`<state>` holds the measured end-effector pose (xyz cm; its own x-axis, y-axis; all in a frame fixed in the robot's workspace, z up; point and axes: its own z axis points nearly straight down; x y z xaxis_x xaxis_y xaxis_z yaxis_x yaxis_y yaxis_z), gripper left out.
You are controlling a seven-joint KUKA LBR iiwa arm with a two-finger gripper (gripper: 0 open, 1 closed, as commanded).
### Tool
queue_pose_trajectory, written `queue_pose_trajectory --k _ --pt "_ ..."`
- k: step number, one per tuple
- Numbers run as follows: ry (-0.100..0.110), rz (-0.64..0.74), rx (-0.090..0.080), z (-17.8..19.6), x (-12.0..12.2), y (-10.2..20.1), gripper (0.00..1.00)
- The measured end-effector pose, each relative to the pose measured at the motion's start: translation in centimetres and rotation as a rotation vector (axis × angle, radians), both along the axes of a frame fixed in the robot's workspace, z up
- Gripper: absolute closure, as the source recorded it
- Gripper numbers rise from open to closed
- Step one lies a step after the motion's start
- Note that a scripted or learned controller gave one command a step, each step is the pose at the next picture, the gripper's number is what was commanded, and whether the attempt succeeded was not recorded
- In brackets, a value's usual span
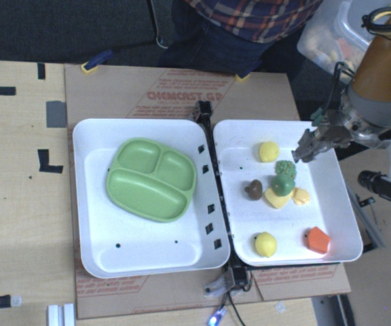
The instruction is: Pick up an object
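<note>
The right bin (338,202) holds several small toy foods: a yellow lemon (268,151) at the back, a green broccoli (284,176), a brown piece (253,189), a yellow piece (275,198) beside a small orange-yellow one (300,196), a second lemon (265,244) at the front and an orange block (318,240). My gripper (304,152) hangs over the bin's back right part, just right of the broccoli and the back lemon. I see nothing between its dark fingers.
The left bin (90,202) carries a green divided plate (152,178). A black clip strip (212,182) runs along the seam between the bins. A person in a plaid shirt (250,5) stands behind the bench.
</note>
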<state>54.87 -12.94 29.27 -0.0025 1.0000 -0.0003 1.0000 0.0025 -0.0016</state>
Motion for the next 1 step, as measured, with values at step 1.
queue_pose_trajectory --k 1 --pt "0.014 0.01 0.006 -8.76 -5.35 12.65 1.0"
